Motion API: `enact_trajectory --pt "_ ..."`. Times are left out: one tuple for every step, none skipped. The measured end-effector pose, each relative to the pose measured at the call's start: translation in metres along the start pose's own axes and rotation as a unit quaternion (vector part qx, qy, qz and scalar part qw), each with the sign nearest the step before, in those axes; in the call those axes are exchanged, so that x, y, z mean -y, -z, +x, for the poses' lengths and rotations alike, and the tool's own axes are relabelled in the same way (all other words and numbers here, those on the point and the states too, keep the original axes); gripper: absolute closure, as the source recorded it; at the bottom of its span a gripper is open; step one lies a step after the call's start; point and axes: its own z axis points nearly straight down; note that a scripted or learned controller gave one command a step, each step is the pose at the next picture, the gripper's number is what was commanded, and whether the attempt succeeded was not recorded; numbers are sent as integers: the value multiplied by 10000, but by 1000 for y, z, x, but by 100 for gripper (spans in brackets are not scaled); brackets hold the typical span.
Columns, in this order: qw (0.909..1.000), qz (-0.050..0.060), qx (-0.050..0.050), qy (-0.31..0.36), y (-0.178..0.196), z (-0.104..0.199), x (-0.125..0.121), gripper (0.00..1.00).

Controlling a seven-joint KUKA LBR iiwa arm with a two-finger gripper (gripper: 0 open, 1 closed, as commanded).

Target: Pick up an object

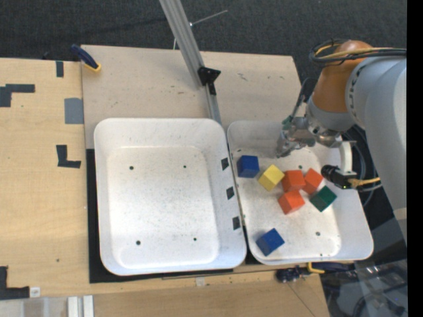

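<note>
Left bin [112, 144]: white, speckled. Right bin [353, 243] holds the blocks. In order: blue cube [248, 166] near the divider, a second blue cube [269, 241] toward the front, yellow cube [271, 177], three orange cubes [291, 201] (clustered, touching), green cube [322, 198] beside them. Gripper [285, 147] hangs over the bin's far end, above the yellow cube, nothing between its fingers; open or closed cannot be told.

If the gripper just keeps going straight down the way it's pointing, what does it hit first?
Probably bare floor of the right bin. The gripper points down over a spot short of the yellow cube and orange cubes, though depth is hard to judge from this slant.
</note>
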Motion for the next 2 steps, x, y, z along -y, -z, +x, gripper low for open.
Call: enact_trajectory --pt "10000 -28 -1 -6 50 6 -9 100" --pt "10000 -29 -2 -9 98 13 -4 100"
